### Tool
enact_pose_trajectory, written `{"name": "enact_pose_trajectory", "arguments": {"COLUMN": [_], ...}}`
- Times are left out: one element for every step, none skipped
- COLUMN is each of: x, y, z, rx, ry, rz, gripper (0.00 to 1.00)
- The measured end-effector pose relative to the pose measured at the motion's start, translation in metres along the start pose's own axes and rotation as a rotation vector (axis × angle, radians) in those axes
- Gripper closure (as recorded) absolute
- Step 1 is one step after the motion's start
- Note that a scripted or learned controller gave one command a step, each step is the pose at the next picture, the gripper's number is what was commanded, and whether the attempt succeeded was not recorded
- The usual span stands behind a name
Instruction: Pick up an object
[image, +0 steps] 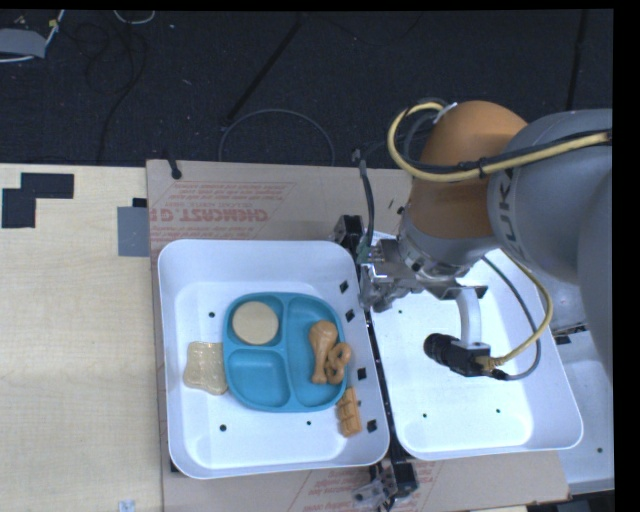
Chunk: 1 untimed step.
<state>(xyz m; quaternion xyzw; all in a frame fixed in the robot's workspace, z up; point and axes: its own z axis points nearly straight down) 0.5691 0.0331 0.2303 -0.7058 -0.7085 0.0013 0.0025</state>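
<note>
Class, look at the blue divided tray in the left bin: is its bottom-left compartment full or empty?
Empty. That compartment of the blue tray shows only bare blue, while a round tan piece fills the top-left one and a pretzel-like piece lies in the right one.

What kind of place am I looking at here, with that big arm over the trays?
Most likely a robotics lab or test bench. A grey and orange robot arm reaches over two white bins on a bench, one holding a blue divided plate with toy-like food pieces, and loose cables trail across the dark floor behind.

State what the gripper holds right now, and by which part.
Cannot be told: the gripper sits over the divide between the two bins, and no object shows between its fingers.
</note>
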Motion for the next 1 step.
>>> {"name": "enact_pose_trajectory", "arguments": {"x": [0.051], "y": [-0.0251], "z": [0.0113], "rx": [0.002], "ry": [0.0], "rz": [0.0], "gripper": [1.0]}}
